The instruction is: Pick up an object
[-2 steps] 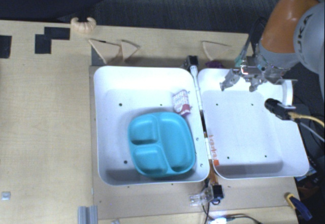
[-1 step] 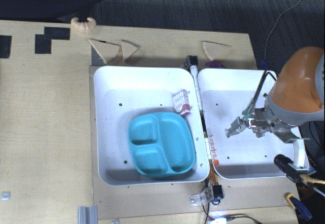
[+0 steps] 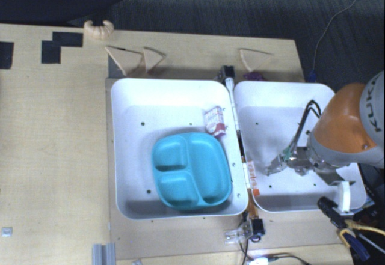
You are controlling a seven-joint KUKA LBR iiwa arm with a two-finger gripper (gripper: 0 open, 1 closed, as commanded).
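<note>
Gripper [image 3: 278,164]: hung low over the floor of the right bin [image 3: 271,119], near its front edge and toward its left wall. Carried nothing that could be seen; could not tell whether spread or closed. Reached in on the grey and orange arm [image 3: 346,125] from that bin's right side.

Candidates for the pick: lay in the left bin [image 3: 135,137], across the shared wall. Teal divided plate [image 3: 191,169]: sat flat toward the front right corner, covering much of the floor there. Small red and white packet [image 3: 215,121]: rested near the right wall, toward the back, just beside the plate's back rim, perhaps touching it.

Step in hand, as judged: choosing a target and closing on it. Seemed best to rise clear of the right bin first, cross the shared wall high, then come straight down. Judged the packet the easier grip, being small and light; the plate wide and shallow, takable only by its rim.

Room: plenty of open floor at the left bin's back left, little between packet and right wall. Called for a descent lined up along that wall; otherwise risked clipping the wall or nudging the plate.
</note>
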